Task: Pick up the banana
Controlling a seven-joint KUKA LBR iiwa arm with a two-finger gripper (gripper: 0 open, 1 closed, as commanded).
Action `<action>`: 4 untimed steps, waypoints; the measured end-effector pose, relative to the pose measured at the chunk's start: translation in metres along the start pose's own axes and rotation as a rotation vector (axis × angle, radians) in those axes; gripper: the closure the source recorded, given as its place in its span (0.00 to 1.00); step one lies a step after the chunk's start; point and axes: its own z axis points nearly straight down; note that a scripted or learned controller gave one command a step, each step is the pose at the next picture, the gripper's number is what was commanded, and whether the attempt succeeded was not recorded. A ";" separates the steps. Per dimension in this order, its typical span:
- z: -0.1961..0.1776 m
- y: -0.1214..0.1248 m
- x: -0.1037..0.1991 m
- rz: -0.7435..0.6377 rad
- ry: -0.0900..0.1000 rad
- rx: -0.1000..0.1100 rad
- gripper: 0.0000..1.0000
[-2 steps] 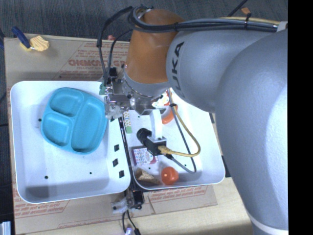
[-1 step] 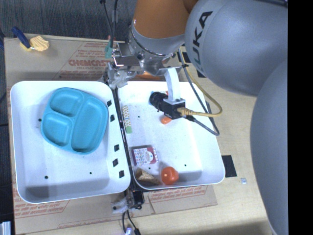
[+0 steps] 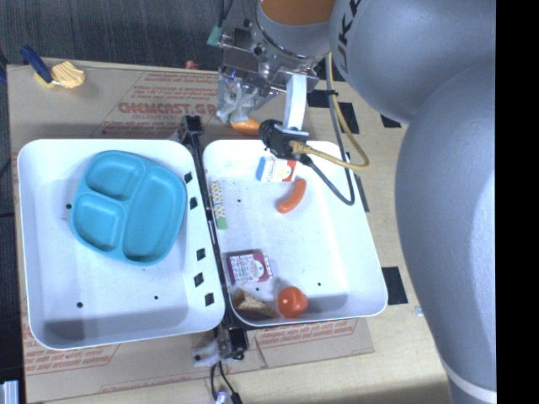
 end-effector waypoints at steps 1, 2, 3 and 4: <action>-0.053 0.027 -0.035 0.241 0.000 0.000 1.00; 0.051 0.000 0.083 0.305 -0.001 0.007 1.00; 0.108 -0.006 0.145 0.275 -0.002 0.006 1.00; 0.162 -0.036 0.071 0.635 -0.003 0.006 1.00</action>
